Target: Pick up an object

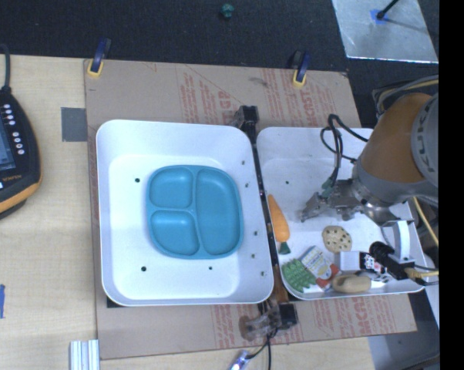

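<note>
The end effector (315, 209) is positioned over the right bin (294, 149), near the middle of that bin, with its tip pointing toward the left bin (116, 153). Its opening state, wide or narrow, cannot be told from this view, and no object is seen held in it. The grey arm (394, 156), with its orange band, enters from the right side and covers the right bin's far right part.

Objects available for pickup lie in the right bin's near half:
- An orange carrot (277, 217) lies along the bin's left wall, just left of the end effector and apart from it.
- A round cookie (337, 238) with dark specks lies just below the end effector, near it; contact cannot be confirmed.
- A green item (297, 272) lies at the near left corner, below the carrot.
- A pale packet (318, 261) lies touching the green item, on its right.
- A tan oblong piece (352, 284) lies against the near wall, right of the packet.

The left bin holds a blue divided plate (195, 210), lying flat at its centre.

Both bins rest side by side on a cardboard sheet (178, 91) on the bench (39, 268). A handheld control unit (5, 153) lies on the bench at the far left, well apart from the bins.
</note>
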`<state>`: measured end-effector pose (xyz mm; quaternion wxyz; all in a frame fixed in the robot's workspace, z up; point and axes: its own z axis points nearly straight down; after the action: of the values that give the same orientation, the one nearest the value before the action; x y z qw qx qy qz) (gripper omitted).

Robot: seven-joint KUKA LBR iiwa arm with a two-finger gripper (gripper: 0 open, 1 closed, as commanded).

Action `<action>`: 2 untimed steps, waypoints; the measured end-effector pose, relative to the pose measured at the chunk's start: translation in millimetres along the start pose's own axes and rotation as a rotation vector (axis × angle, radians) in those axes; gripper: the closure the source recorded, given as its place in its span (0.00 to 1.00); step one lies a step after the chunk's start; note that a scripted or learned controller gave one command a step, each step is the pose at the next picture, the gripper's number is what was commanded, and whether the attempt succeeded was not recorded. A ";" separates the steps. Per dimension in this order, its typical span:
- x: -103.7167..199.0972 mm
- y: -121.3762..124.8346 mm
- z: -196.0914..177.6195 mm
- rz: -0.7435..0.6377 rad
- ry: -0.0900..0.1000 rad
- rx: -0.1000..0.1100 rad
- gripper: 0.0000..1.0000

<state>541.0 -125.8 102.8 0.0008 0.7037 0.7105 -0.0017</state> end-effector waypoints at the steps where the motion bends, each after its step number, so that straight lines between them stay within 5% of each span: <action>1: -23.0 77.4 11.0 0.005 0.004 0.001 0.00; 2: -58.3 18.4 11.4 0.006 0.004 0.002 0.00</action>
<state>559.9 -184.0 91.6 -0.0012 0.7060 0.7082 -0.0013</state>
